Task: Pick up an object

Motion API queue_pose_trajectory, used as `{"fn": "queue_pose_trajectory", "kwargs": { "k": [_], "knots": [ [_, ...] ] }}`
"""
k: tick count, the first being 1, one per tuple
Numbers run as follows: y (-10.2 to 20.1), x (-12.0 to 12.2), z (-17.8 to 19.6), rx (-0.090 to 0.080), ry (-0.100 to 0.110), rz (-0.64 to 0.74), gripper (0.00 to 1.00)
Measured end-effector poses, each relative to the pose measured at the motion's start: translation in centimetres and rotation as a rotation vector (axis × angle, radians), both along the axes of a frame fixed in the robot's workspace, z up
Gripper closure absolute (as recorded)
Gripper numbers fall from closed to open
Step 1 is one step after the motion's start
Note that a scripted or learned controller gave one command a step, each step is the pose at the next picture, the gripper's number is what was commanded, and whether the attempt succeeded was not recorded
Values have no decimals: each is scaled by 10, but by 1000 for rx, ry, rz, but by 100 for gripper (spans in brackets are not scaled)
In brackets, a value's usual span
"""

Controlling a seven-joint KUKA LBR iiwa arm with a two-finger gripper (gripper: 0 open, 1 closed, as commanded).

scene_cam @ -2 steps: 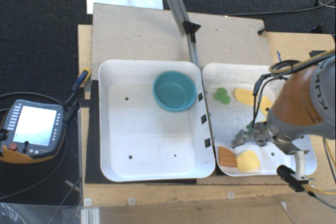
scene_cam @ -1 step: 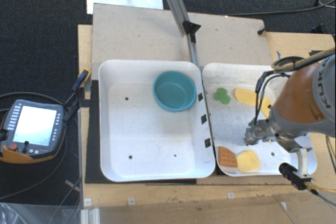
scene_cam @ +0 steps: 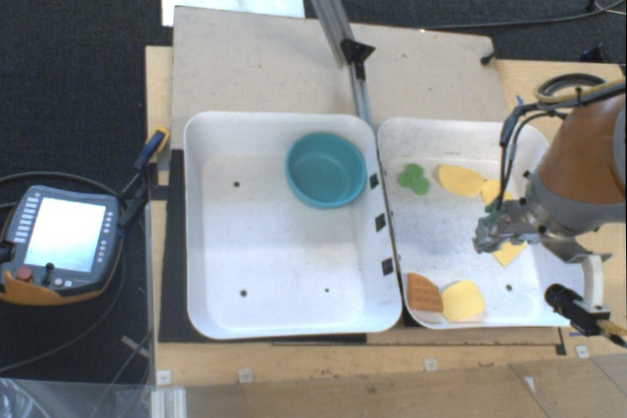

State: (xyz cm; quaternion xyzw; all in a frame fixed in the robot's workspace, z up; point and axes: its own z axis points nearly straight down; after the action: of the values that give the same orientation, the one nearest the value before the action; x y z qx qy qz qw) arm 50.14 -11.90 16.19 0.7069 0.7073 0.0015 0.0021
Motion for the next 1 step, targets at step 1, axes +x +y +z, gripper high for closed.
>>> {"fn": "queue_pose_trajectory", "kwargs": {
  "k": [1],
  "knots": [
    [0, -3, 43, 0, 1, 0, 100]
  ]
}}
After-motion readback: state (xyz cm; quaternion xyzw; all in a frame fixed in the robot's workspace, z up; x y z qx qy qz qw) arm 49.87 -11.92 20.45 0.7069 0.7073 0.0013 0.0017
